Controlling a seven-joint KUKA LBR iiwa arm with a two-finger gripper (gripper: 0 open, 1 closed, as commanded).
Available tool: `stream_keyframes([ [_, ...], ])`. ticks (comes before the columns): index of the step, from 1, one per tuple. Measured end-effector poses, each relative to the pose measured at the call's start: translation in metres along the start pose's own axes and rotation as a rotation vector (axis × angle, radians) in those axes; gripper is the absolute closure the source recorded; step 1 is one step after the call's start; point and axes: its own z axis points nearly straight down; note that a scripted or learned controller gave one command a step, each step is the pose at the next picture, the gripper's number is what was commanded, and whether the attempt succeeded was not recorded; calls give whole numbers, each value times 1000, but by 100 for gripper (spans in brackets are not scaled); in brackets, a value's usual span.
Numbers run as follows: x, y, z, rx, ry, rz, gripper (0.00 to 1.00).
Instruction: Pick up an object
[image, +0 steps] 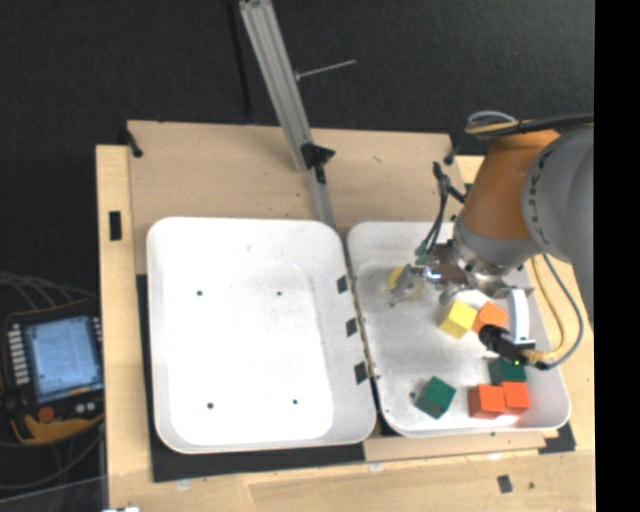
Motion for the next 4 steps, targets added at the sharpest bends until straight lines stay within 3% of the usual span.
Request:
stream_keyframes([
  [1, -1, 1, 47, -5, -2, 0, 0],
  [2, -3, 2, 33, -12, -1, 8, 100],
  [4, -5, 3, -76, -11, 0, -4, 100],
])
